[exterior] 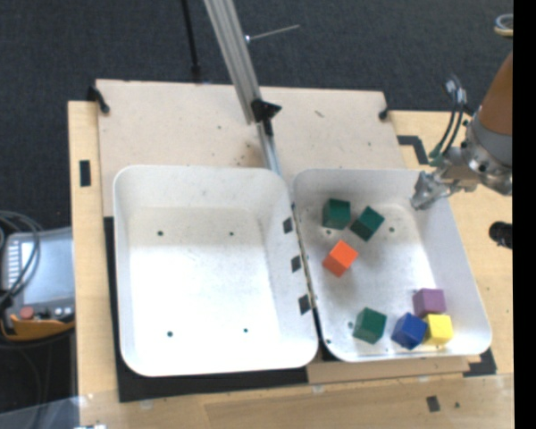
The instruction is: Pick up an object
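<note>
The right bin (456, 257) holds several small cubes. Two green cubes (337, 213) (367, 222) lie near its back, with an orange cube (341, 257) just in front of them. Along the front sit a third green cube (370, 324), a blue cube (410, 330), a yellow cube (439, 328) and a purple cube (429, 300). My gripper (426, 190) hangs over the bin's back right corner, apart from every cube, with nothing seen between its fingers.
The left bin (134, 239) stands beside the right one. A slanted aluminium post (237, 52) rises from the board behind the bins. A grey control box (36, 271) with cables sits off the bench's left edge.
</note>
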Controlling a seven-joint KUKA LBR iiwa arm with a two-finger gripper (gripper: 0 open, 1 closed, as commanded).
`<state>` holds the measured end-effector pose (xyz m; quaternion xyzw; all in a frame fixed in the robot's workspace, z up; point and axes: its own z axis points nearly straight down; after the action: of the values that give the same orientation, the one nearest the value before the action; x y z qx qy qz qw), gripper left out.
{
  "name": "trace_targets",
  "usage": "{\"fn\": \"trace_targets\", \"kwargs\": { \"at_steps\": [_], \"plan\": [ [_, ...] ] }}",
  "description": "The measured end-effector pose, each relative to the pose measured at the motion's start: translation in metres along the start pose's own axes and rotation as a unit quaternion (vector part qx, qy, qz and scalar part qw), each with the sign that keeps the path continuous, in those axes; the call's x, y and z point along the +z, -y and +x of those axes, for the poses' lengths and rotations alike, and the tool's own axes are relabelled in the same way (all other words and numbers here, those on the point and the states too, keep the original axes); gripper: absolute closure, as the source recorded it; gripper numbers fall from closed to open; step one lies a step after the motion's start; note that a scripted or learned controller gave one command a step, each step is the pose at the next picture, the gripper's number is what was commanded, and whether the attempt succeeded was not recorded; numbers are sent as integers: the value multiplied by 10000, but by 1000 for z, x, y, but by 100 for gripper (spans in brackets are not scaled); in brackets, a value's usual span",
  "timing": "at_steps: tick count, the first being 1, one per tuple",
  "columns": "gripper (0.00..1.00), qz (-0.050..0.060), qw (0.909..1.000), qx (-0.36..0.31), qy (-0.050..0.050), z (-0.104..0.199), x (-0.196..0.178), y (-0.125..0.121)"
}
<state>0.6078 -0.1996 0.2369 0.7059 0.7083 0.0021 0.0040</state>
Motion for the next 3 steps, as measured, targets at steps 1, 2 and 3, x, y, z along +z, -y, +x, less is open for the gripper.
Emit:
{"fn": "trace_targets", "kwargs": {
  "at_steps": [1, 2, 3],
  "plan": [
    [100, 1, 10000, -5, 2, -2, -55, -2],
    [100, 33, 10000, -11, -12, 45, -58, 8],
    [100, 39, 10000, -13, -15, 89, -57, 10]
  ]
}}
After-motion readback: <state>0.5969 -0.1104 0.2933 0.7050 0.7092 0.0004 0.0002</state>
